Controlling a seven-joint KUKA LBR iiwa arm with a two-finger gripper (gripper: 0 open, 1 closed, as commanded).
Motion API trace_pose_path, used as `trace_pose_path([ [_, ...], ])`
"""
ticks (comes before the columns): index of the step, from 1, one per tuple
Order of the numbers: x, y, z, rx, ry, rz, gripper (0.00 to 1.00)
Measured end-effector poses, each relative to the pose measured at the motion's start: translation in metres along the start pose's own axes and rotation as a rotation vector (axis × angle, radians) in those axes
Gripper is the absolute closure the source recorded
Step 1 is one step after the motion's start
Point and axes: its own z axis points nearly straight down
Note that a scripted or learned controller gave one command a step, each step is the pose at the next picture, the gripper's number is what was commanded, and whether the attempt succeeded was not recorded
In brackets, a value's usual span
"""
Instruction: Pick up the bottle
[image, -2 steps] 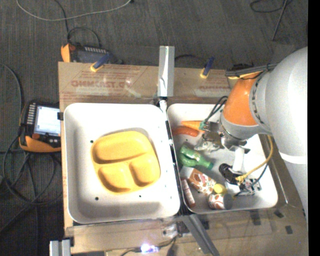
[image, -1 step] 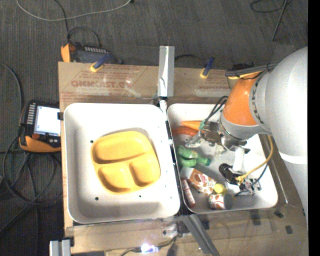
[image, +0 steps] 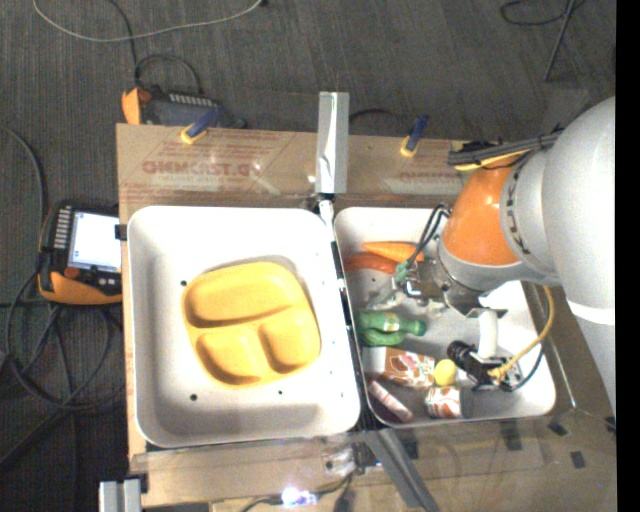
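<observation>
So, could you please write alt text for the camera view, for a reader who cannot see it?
A grey arm with an orange band reaches into the right white bin, above a green plastic bottle lying among small items. The left white bin holds a yellow divided plastic tray.

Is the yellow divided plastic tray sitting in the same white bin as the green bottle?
No, the yellow divided tray lies in the left white bin, while the green bottle lies in the right white bin.
</observation>
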Motion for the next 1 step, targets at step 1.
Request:
trace_pose_path([
  [1, -0.0005, 0.0003, -0.0088, 0.000, 0.000, 0.001, 1.00],
])
